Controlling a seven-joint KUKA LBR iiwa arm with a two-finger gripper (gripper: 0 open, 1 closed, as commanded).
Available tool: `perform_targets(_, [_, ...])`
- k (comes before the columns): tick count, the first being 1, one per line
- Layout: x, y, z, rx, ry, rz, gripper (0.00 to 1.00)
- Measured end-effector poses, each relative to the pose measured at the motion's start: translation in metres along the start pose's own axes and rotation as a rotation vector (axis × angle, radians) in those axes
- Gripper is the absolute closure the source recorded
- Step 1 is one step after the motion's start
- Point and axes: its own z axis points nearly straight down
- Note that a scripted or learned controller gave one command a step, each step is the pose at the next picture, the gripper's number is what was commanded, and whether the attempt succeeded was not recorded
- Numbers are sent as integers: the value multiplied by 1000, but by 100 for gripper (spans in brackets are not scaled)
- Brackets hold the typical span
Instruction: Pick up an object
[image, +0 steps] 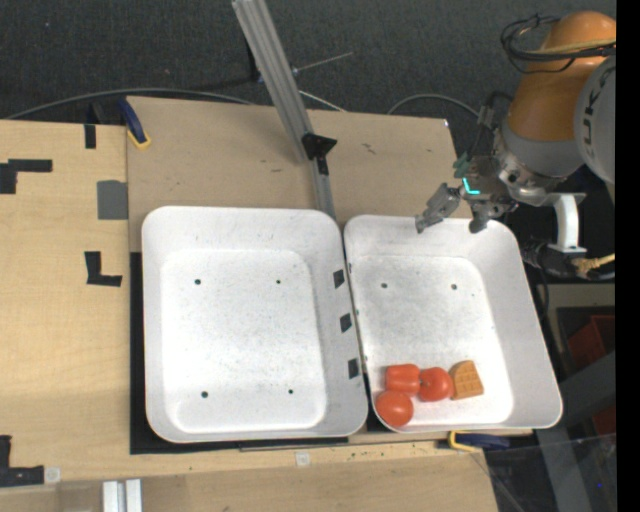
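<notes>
Red pieces beside waffle; fingers spread, holding nothing, well apart.

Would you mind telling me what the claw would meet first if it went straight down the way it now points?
Probably the right bin, near its far rim; the claw hangs open above it, though depth is unclear.

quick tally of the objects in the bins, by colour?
Red: 3, clustered at the near edge of the right bin
Orange-tan: 1, a waffle-like block touching the red cluster on its right
Total: 4, all in the right bin.
</notes>
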Motion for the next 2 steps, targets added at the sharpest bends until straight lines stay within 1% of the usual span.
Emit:
perform_targets(1, [0, 1, -3, -5, -1, -1, 0])
perform_targets(2, [-1, 2, 41, -1, -2, 0, 0])
